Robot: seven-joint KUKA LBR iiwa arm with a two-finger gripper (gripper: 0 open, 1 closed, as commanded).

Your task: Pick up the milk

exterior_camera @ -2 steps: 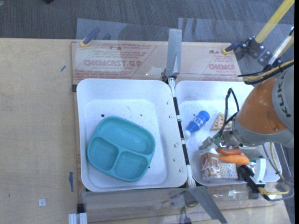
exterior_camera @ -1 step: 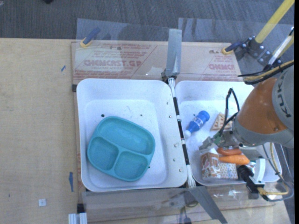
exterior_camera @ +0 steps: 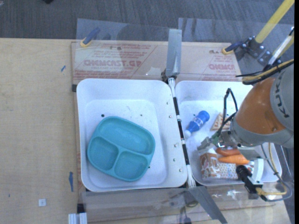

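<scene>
**Operator:** Report the location of the milk.

**Technician:** The likeliest candidate is the brown-and-white printed cardboard carton [exterior_camera: 216,168]. It lies on its side against the near wall of the shallow white right bin [exterior_camera: 205,87]. The print is too small to read, so this identification is a judgement. A small blue plastic bottle with a white cap [exterior_camera: 198,122] lies tilted near the bin's left wall and is the second candidate.

**Operator:** Report the gripper.

**Technician:** The two-finger gripper [exterior_camera: 208,144] sits low in the right bin, at the carton's far left corner, between the carton and the bottle. Whether its jaws stand apart or together cannot be told, because the wrist covers them. No object is seen held.

**Operator:** List adjacent items.

**Technician:** An orange plastic carrot [exterior_camera: 232,156] lies along the carton's far edge, touching it or nearly so. A flat tan wafer-shaped piece [exterior_camera: 217,121] lies just beside the bottle. The teal three-compartment plastic plate [exterior_camera: 121,148] in the shallow white left bin [exterior_camera: 121,85] is well apart and of no concern.

**Operator:** State the step in hand and the next requirement.

**Technician:** The step is judged to be approach and alignment, and the grasp is not yet made. The next move calls for three actions:
1. Centre the gripper over the carton's body, not its corner.
2. Set the jaws across the carton's short side.
3. Descend and close.

The carrot may be caught in the grasp, and the near wall leaves little clearance.
</scene>
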